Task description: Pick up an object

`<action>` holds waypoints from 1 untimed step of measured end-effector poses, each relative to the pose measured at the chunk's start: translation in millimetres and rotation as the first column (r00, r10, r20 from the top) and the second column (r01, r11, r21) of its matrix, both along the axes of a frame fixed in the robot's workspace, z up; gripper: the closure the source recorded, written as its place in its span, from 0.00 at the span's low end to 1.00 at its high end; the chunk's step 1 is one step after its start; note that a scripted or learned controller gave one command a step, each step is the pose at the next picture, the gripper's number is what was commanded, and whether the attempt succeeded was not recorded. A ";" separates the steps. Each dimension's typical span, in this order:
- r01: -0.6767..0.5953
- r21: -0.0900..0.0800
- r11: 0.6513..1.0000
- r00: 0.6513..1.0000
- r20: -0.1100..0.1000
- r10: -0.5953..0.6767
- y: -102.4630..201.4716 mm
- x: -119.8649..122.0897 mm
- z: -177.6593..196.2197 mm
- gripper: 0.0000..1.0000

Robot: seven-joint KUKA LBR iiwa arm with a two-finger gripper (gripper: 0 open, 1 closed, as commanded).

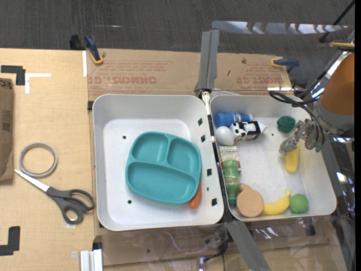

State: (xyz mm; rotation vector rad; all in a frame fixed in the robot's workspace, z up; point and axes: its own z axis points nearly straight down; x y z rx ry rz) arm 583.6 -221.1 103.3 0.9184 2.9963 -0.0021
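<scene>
- Nearest, at the right bin's six o'clock edge, lay a round tan disc, a banana and a green ball.
- Mid-bin at three o'clock, a small yellow piece lay just under the end effector; whether its fingers stood apart I could not tell.
- A straight descent centred over that piece looked wisest.
- Farthest, at twelve o'clock, sat a dark green object.

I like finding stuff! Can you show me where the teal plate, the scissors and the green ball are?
teal plate (163,168), camera view, on the ridge between its compartments.
scissors (70,203), camera view, on the grey handle loops.
green ball (299,203), camera view, on the middle of its top.
</scene>
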 end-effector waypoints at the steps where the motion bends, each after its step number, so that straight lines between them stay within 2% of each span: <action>1: 0.095 0.003 0.996 0.995 -0.004 -0.095 69.1 -27.0 104.6 1.00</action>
